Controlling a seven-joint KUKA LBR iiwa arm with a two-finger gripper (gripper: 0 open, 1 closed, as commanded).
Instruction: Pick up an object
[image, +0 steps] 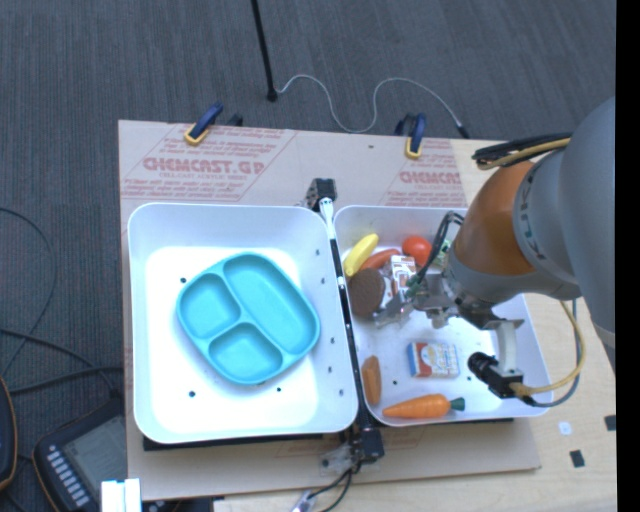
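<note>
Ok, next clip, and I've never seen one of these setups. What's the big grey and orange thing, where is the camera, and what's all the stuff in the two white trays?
The grey and orange thing is a robot arm, reaching in from the right. Its job here is to pick up an object. The single camera is fixed above the bench and looks down at a slant.

The left bin holds a blue divided plate. The right bin holds toy food: a banana, a tomato, a brown round piece, a small carton, a carrot near the front edge and another orange piece.

The arm's hand is down among the items at the back of the right bin. It is too cluttered there to tell whether it grips anything.
</note>
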